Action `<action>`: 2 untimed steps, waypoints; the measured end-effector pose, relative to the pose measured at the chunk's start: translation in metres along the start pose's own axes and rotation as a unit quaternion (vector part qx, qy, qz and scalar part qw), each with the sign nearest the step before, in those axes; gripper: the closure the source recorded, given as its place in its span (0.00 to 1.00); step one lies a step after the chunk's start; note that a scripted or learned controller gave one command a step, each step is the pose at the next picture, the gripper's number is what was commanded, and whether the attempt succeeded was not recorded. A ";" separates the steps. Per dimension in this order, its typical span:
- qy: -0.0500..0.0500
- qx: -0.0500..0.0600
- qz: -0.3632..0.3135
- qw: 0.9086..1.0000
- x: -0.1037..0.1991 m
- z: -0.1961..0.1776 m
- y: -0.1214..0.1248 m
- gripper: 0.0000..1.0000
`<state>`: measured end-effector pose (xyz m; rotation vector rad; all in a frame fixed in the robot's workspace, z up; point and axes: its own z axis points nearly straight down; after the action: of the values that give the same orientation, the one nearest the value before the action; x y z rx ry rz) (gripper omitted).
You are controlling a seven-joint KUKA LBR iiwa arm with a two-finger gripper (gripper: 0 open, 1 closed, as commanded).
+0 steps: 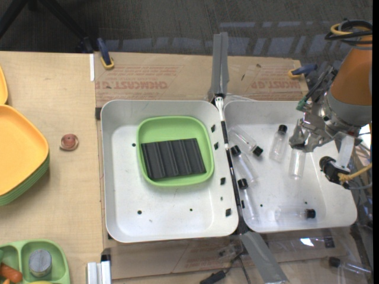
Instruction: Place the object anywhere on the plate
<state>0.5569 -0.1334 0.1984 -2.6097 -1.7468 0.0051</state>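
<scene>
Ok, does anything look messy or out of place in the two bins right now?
The clear vials in the right bin lie scattered at different angles, some against the left wall. In the left bin, the green plate holds a dark ridged block, sitting slightly askew. Nothing looks spilled or broken.

Far left: I see stacked yellow plates [21, 152] on the wooden bench [53, 212].
Beside them: a small reddish cap [69, 141], possibly a knob.
Bottom left: a green divided tray [32, 264].
Top edge: blue clamps [105, 56] on cardboard [154, 78].
</scene>
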 end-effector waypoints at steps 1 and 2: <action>0.000 0.000 0.000 1.000 0.000 0.000 0.000 0.00; 0.000 0.001 0.040 0.999 -0.024 -0.008 -0.043 0.00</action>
<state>0.5085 -0.1392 0.2065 -2.6759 -1.6410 0.0052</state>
